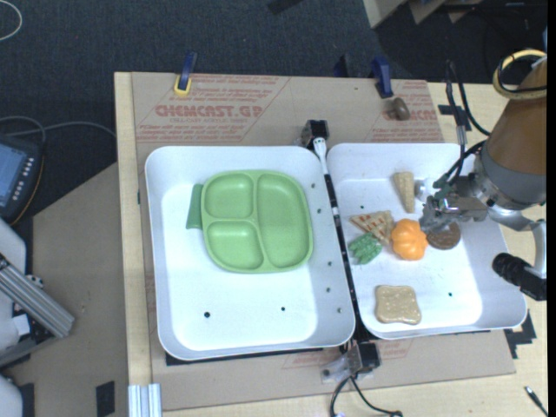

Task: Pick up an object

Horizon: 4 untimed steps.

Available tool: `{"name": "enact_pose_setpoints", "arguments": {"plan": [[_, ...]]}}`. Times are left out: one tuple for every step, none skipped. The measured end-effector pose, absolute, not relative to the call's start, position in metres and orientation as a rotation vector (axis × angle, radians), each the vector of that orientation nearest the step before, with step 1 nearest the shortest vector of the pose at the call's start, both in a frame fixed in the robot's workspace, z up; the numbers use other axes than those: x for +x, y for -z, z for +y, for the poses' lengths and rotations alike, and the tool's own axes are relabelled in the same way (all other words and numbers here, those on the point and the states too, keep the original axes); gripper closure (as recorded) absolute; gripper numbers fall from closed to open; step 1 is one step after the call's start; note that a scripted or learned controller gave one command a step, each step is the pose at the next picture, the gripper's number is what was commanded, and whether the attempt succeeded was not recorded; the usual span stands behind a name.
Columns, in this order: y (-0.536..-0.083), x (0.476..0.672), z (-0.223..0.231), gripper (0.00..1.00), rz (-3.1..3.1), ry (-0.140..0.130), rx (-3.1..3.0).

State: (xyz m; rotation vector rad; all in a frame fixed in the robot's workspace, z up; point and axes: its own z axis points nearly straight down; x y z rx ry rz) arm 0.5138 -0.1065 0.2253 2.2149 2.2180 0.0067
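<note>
The right bin [460,307] holds an orange ball-shaped fruit [408,240], a green leafy piece [366,249], a tan waffle wedge [373,224], a pale bread stick [404,189] and a square toast slice [398,304]. My gripper [441,221] hangs low over the right part of that bin, just right of the orange fruit, above a brown round piece [446,237]. Nothing shows between its fingers.
The left bin [174,302] holds a green divided plate [257,220]. A black divider [333,215] runs between the bins. Clamps [183,75] stand on the cardboard at the back. The arm's orange band [521,129] rises at the right edge.
</note>
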Motion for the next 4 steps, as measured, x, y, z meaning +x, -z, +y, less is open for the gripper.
{"name": "enact_pose_setpoints", "arguments": {"plan": [[-0.225,0.514,-0.106,1.0,2.221,-0.002,2.219],[-0.235,0.552,-0.073,1.0,2.225,-0.006,2.213],[-0.23,0.585,-0.044,1.0,2.225,-0.005,2.215],[-0.222,0.617,-0.008,1.0,2.225,-0.005,2.214]]}}
